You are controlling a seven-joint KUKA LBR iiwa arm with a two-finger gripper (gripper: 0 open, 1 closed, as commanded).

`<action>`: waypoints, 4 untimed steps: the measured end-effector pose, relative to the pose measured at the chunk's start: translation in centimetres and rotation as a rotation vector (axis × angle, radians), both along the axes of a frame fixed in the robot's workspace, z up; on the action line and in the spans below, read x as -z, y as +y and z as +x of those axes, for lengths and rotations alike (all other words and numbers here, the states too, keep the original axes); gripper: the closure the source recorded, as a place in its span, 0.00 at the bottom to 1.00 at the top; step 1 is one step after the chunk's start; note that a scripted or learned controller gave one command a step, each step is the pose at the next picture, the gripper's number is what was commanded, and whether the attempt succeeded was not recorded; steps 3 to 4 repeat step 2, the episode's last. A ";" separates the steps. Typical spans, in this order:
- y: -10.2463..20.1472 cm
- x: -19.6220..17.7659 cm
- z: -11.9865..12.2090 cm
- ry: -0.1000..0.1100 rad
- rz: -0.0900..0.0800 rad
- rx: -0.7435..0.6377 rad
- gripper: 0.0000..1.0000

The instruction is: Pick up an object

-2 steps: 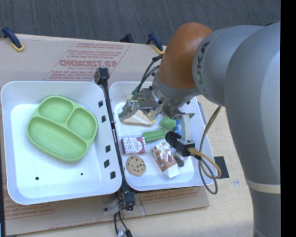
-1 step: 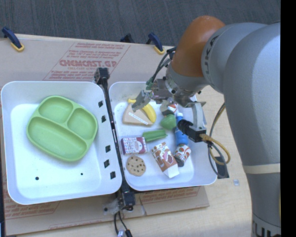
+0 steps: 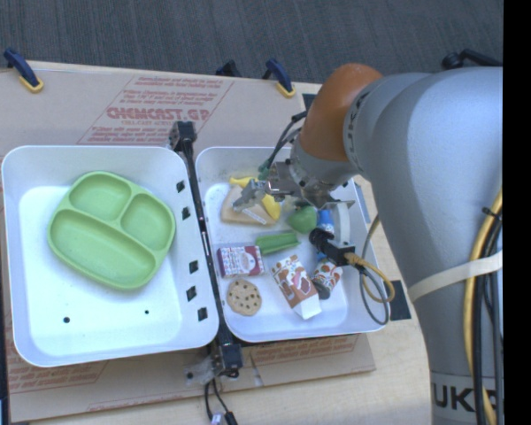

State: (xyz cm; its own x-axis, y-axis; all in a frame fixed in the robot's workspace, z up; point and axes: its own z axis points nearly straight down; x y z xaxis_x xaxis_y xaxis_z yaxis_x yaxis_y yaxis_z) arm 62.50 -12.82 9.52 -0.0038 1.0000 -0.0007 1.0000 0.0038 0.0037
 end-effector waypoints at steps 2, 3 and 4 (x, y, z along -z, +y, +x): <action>5.6 -11.9 -4.0 0.003 0.002 -0.002 1.00; 5.6 -11.9 -4.0 0.003 0.002 -0.002 1.00; 5.6 -11.9 -4.0 0.003 0.002 -0.002 1.00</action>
